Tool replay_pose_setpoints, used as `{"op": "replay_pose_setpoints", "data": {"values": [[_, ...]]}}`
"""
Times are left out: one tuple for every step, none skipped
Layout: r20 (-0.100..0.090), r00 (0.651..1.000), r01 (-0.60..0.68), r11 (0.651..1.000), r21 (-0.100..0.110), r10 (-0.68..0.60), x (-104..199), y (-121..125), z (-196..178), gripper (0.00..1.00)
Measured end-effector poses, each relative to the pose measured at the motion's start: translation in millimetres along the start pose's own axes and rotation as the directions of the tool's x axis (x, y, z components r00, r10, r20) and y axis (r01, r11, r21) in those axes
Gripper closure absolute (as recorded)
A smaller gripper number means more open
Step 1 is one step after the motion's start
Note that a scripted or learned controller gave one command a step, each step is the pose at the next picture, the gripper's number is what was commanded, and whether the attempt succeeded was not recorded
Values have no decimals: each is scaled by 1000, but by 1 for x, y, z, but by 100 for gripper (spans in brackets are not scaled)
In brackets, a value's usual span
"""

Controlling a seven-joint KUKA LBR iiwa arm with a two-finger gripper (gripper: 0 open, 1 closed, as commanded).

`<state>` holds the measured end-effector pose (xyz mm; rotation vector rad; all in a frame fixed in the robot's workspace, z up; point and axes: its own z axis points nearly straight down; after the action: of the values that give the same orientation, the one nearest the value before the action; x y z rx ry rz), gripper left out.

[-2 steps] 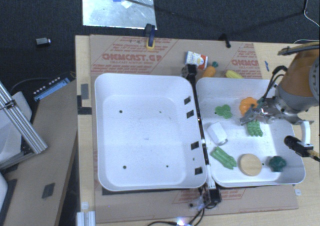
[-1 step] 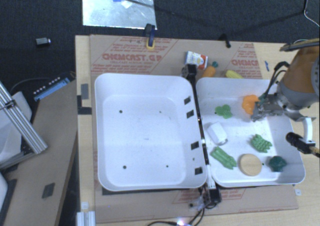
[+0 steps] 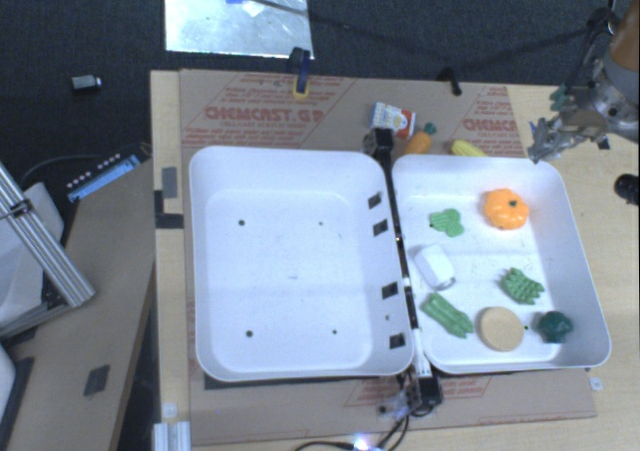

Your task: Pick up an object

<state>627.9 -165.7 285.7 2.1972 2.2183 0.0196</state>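
The right bin (image 3: 580,269) holds several small objects: an orange pumpkin (image 3: 505,209), a light green piece (image 3: 446,222), a white block (image 3: 434,265), a ridged green item (image 3: 522,286), a long green vegetable (image 3: 446,315), a tan disc (image 3: 500,329) and a dark green lump (image 3: 554,325). My gripper (image 3: 548,142) hangs over the bin's far right corner, up and to the right of the pumpkin, apart from every object. I see nothing held in it.
The left bin (image 3: 290,189) lies beside the right one, with a black hinge strip between them. Behind the bins on the cardboard lie a yellow piece (image 3: 466,149), an orange piece (image 3: 418,142) and a small packet (image 3: 392,119). A clamp (image 3: 299,74) stands at the back edge.
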Motion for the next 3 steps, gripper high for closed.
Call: {"op": "replay_pose_setpoints", "data": {"values": [[-3,1000,0,1000,6,0,44,14,-104,100],[-3,1000,-3,1000,13,3,50,46,-140,100],[-6,1000,-10,1000,21,10,58,-75,-137,100]]}}
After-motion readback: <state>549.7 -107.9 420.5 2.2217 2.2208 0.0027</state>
